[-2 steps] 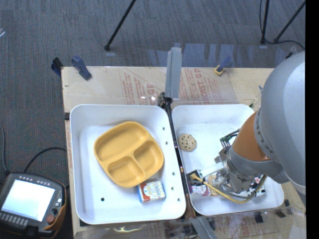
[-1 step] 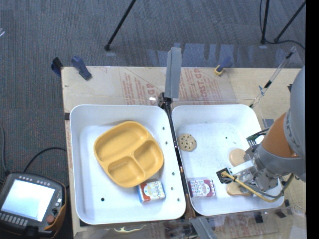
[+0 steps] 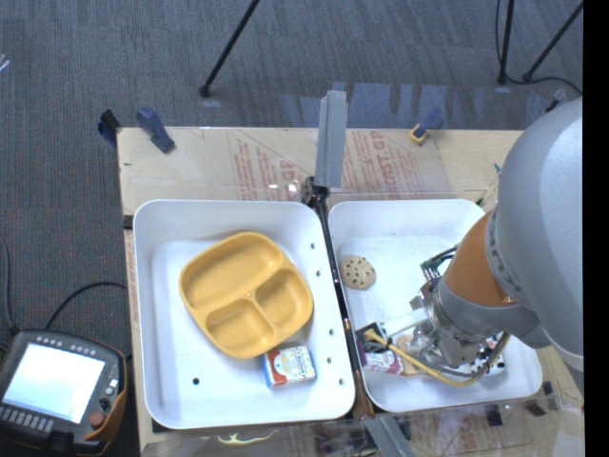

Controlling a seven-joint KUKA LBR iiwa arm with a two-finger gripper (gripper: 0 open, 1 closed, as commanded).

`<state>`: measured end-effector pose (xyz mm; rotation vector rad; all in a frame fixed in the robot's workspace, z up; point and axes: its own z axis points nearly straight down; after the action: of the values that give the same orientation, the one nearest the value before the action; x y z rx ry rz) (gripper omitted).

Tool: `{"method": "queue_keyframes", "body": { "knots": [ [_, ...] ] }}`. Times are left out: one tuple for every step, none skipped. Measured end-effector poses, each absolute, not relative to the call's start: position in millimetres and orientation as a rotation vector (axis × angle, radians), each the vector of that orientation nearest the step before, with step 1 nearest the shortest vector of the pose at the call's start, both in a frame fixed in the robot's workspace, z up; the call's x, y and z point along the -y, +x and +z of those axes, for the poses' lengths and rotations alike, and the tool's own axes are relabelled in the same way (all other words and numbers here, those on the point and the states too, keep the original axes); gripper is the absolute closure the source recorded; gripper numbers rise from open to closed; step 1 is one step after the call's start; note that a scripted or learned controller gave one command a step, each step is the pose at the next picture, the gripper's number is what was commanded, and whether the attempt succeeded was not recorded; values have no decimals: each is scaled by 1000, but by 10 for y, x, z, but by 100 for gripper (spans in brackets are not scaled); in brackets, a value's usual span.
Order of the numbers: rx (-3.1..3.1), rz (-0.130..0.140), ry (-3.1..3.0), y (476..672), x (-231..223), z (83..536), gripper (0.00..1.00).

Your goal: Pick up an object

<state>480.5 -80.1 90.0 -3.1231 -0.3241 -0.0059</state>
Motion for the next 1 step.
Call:
{"method": "queue_keyframes", "body": {
  "knots": [
    [343, -8, -3123, 4776, 1531, 904, 100]
  ]
}}
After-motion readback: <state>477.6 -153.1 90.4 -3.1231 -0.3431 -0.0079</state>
